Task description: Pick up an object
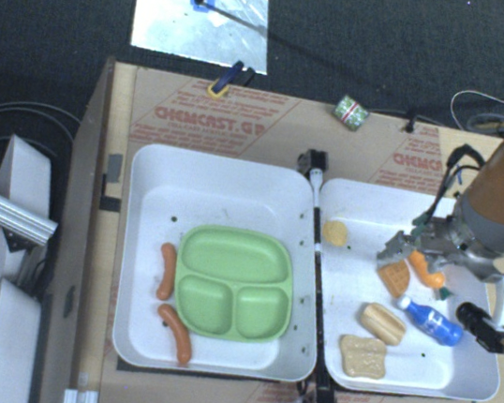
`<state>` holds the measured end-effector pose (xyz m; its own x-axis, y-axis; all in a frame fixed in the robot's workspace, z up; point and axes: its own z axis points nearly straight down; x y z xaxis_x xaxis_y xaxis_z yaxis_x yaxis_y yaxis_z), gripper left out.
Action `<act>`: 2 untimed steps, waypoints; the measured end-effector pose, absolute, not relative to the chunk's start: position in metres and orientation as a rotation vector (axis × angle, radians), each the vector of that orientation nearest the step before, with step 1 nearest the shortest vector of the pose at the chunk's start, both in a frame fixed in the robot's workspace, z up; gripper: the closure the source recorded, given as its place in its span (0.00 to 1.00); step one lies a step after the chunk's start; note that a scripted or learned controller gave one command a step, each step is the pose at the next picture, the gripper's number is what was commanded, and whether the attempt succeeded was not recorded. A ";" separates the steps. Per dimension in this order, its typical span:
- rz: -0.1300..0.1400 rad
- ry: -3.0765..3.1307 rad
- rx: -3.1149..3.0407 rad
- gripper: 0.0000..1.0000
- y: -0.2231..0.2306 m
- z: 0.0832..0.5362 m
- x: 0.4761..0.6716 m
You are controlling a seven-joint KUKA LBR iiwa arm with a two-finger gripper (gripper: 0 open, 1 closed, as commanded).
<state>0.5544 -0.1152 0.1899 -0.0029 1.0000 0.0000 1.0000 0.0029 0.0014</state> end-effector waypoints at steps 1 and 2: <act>0.001 2.221 2.218 0.00 -0.163 0.084 0.567; 0.004 2.221 2.218 1.00 -0.163 0.095 0.568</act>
<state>0.5679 -0.1627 0.0952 -0.0014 1.0000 -0.0004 1.0000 0.0014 0.0039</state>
